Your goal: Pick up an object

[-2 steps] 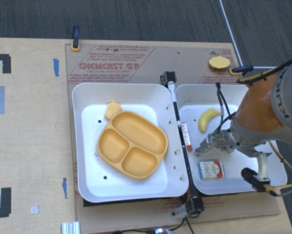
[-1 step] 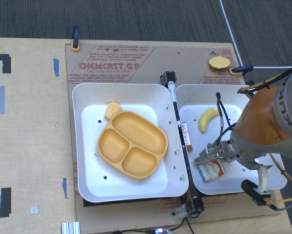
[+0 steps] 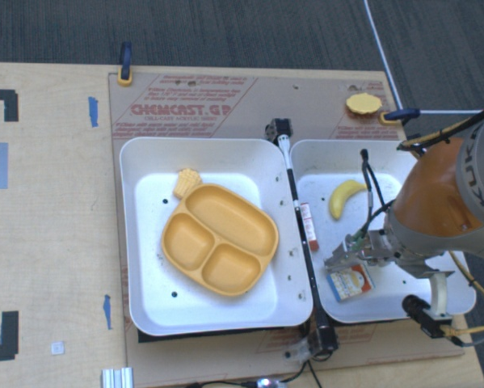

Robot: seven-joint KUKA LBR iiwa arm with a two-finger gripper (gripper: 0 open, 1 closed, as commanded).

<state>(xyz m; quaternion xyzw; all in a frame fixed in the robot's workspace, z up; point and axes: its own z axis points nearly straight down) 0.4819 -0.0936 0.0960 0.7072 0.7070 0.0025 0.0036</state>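
Item, lower right of frame: my claw [image 3: 344, 259] is hovering over the small flat packet [image 3: 349, 282] in the right bin [image 3: 460, 301]; whether it is parted or clenched I cannot tell. Risk: the packet is lying flat, so my fingers may be sliding off, and the banana [image 3: 344, 197] above is going untouched.

Only thing I can actually read is the red print on the brown sheet [image 3: 225, 107] under the bins, big letters that look like "CHEMCAST GP". The smaller red lines around it are too blurry to read.
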